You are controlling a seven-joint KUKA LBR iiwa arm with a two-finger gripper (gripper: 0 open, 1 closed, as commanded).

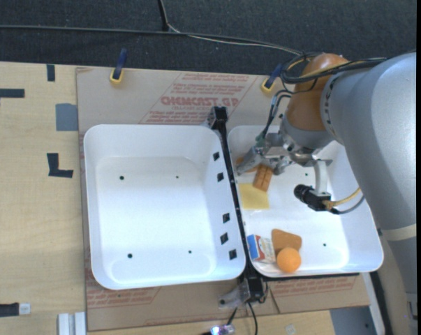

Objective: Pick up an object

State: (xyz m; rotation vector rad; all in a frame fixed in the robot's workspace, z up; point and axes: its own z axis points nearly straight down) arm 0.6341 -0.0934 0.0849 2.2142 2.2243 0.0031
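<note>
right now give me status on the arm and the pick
Gripper low in right bin, over brown block. Yellow slab beside block. Orange ball, carton near front rim.

Table: pale wood top with dark grey and black tape marks scattered over its left part. A brown cardboard sheet with red print lies flat on it, spreading under and to the left of the tool. Two yellow clamps pin the sheet's far edge, one well to the tool's left, one just beyond the tool. Two shallow white bins sit side by side on the cardboard, touching along a black divider: the right bin lies directly beneath the tool, the left bin just to its left. Dark carpeted floor beyond the table's far edge, a thin black cable trailing across it.
</note>
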